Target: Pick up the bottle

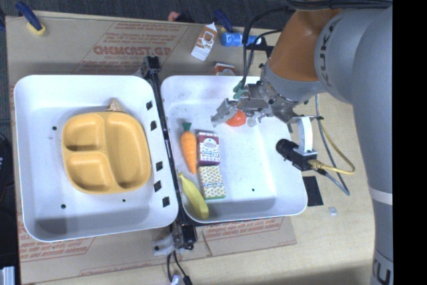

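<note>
The end effector [235, 110] hovered over a small orange-red bottle [235, 119], probably light and slippery; whether it gripped was unclear.

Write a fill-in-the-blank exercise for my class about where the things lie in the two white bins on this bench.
1. The yellow divided plate lies in the ____ bin.
2. The carrot lies beside the small carton, on the carton's ____ side in the camera view.
3. The banana lies near the ____ wall of the right bin.
4. The claw hovers over a small ____ item in the right bin.

Missing words: left; left; front; red
</note>
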`<state>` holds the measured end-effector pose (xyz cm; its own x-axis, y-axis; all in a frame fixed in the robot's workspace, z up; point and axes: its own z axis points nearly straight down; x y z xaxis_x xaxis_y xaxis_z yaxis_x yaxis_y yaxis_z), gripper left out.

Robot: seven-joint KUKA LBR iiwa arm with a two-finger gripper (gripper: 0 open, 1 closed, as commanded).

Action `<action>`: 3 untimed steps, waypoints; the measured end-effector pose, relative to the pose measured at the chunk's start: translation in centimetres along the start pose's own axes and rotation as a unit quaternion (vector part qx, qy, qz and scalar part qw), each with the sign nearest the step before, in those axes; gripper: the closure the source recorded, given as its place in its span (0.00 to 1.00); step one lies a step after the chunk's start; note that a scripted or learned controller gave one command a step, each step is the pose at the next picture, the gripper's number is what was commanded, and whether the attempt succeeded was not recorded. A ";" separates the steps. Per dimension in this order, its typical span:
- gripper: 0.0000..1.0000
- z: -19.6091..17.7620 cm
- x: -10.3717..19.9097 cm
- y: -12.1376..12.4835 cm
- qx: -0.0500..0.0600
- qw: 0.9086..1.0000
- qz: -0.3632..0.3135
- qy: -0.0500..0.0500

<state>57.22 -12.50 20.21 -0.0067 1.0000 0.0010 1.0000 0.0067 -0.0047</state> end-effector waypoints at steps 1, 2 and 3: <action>1.00 -1.0 0.0 0.0 0.001 1.000 -0.002 0.000; 1.00 0.4 -6.2 -6.7 0.000 0.999 -0.040 0.000; 1.00 1.8 -4.7 -9.6 0.000 0.992 -0.125 0.000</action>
<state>47.62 -17.30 18.45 -0.2548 0.9670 0.0029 0.9670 0.2548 -0.0038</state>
